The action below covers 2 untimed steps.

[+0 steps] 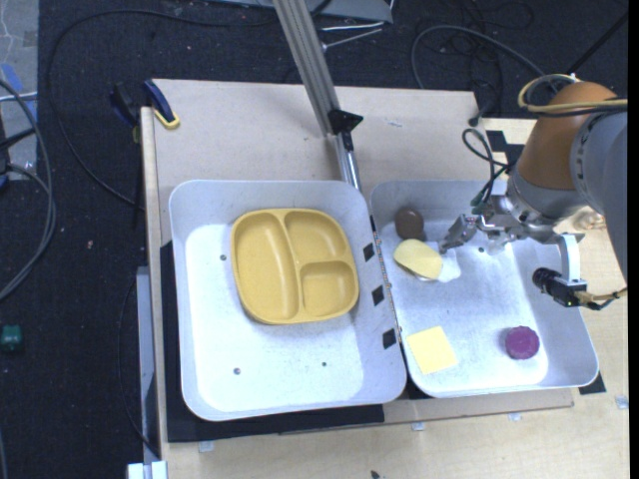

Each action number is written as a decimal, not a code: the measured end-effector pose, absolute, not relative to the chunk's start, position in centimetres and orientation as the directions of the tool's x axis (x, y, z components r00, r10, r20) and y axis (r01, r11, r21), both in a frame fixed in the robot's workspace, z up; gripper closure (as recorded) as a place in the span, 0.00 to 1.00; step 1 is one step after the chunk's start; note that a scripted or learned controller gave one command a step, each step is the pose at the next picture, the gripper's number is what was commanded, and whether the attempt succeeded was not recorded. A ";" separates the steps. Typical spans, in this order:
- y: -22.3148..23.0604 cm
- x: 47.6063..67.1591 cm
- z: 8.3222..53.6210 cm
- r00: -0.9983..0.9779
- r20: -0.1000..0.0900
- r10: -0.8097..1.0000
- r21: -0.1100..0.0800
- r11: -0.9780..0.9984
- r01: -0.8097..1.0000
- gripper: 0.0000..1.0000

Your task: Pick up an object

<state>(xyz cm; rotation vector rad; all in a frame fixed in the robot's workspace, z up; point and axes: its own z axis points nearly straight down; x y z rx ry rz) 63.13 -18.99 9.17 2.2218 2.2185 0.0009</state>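
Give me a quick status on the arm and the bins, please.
Gripper low in right bin, beside pale yellow lump. Nothing seen held. Brown lump close behind it.

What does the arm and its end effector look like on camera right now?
The arm is grey with a rounded orange band above the wrist. A yellowish cable loops above the band, with black cabling beside it. The end effector is a small metallic grey assembly.

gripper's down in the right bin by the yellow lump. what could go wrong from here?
1. The gripper sits at the edge of the pale yellow lump, so closing may only nudge it aside.
2. The brown object lies close behind the lump and could get knocked or caught too.
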 end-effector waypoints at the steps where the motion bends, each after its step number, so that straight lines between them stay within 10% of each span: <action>1: -19.0 63.3 10.5 0.000 -0.002 1.000 0.007 0.000 1.000 1.00; 2: -19.8 63.8 15.3 0.001 -0.003 1.000 0.007 -0.001 1.000 1.00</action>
